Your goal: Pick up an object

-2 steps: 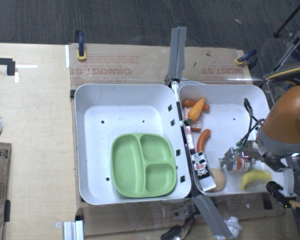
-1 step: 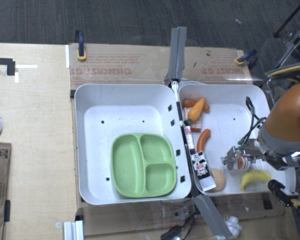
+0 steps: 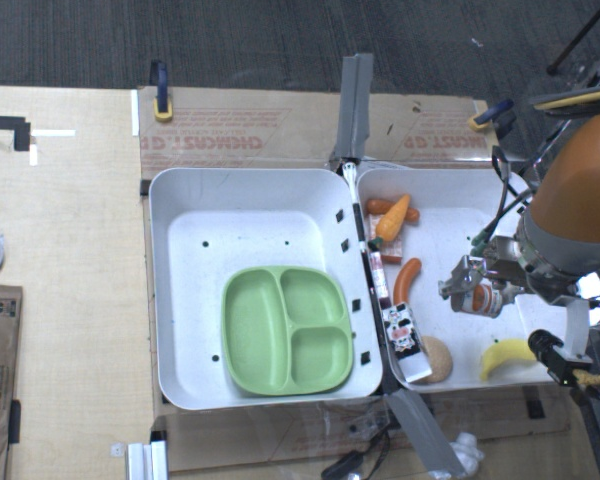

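Two white bins are seen side by side on the worktop [image 3: 60, 208]: a green divided plate [image 3: 286, 330] lies in the left bin [image 3: 180, 268], while a carrot [image 3: 392, 219], a sausage [image 3: 407, 279], a milk carton [image 3: 404, 340], a brown roll [image 3: 438, 358] and a banana [image 3: 506, 356] lie in the right bin [image 3: 450, 208]. The claw [image 3: 467, 290] is poised over the right bin between sausage and banana, but whether it is open or closed cannot be told, and nothing is seen gripped.

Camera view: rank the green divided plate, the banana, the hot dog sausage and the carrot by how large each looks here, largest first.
1. Green divided plate, by far the largest.
2. Banana.
3. Hot dog sausage and carrot look much alike in size, so I would not rank one above the other.
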Controlling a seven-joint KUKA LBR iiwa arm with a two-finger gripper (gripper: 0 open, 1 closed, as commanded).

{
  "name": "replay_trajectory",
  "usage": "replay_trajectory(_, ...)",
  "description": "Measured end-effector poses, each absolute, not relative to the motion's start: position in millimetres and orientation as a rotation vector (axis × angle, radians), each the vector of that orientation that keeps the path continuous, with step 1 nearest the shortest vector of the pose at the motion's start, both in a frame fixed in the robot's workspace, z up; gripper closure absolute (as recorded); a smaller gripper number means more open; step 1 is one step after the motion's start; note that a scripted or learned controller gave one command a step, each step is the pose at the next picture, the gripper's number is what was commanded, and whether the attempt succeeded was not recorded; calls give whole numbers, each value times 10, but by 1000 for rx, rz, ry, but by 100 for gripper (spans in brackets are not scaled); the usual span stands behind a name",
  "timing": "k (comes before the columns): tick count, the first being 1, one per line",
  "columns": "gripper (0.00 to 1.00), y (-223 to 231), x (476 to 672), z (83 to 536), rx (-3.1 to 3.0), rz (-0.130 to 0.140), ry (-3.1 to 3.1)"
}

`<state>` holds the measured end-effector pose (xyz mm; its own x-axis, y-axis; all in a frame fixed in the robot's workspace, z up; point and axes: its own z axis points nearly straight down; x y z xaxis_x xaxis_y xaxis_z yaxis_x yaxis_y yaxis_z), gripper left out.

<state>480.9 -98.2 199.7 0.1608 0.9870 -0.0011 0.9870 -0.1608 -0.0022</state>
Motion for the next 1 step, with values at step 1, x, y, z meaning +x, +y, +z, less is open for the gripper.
replay_trajectory(1, 100, -988, 4816, 2076, -2390, 7, -2036)
